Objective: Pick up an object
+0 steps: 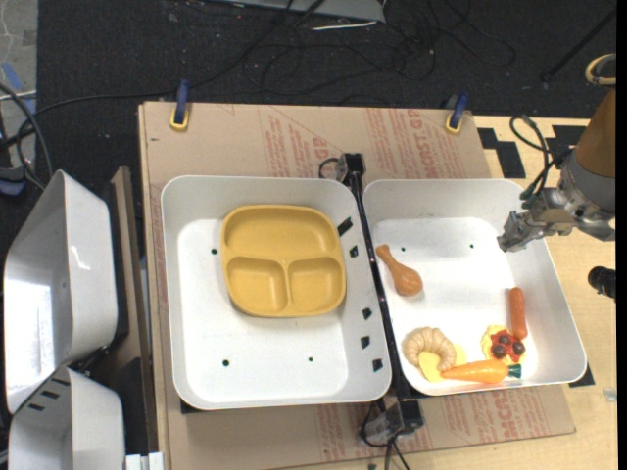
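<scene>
Two white bins sit side by side on a cardboard-covered bench (294, 135).

Left bin (196, 360): one yellow tray (284, 259) with three compartments, lying flat near the middle, its single long compartment toward the far side.

Right bin (460, 233), five toy foods:
- Drumstick (400, 270), tan-orange, near the left wall. Long axis diagonal; thin bone end points up-left, fat end down-right.
- Sausage (516, 310), red-orange, near the right wall. Long axis close to vertical in the view.
- Croissant (429, 346), pale beige, curved, at the near edge, a yellow piece showing at its lower end.
- Carrot (475, 369), orange, along the near edge just beside the croissant. Long axis roughly horizontal; whether the two touch cannot be told.
- Yellow piece with dark red berries (506, 345), in the near right corner, just above the carrot's right end and below the sausage.

Arm (598, 164): enters from the right, grey wrist slanted down-left. Gripper (516, 231): over the right bin's far right edge, well apart from every food item, with nothing seen between its fingers. How wide they stand cannot be told.
</scene>
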Tool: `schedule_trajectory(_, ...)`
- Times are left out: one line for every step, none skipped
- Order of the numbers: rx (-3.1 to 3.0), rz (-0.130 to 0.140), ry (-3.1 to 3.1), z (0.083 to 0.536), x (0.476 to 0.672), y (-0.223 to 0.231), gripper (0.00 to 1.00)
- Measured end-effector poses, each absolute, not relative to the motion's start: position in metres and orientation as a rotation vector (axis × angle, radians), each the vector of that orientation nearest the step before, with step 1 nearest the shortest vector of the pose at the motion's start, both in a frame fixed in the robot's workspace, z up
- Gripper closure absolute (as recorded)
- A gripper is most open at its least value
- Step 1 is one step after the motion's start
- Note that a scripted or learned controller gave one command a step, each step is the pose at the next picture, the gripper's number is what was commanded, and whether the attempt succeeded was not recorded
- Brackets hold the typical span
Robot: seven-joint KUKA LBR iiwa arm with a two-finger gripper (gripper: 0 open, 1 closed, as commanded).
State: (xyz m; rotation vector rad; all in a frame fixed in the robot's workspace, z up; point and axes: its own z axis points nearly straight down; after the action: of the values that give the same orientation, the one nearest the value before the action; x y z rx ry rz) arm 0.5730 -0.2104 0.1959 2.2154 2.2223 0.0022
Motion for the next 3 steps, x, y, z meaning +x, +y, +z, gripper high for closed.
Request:
schedule_trajectory(2.213, 0.004, 2.22, 0.26, 0.574, -0.212, 1.0)
schedule_trajectory(2.215, 0.002, 2.222, 0.279, 0.575, -0.212, 1.0)
schedule_trajectory(2.215, 0.0, 2.229, 0.269, 0.579, -0.154, 1.0)
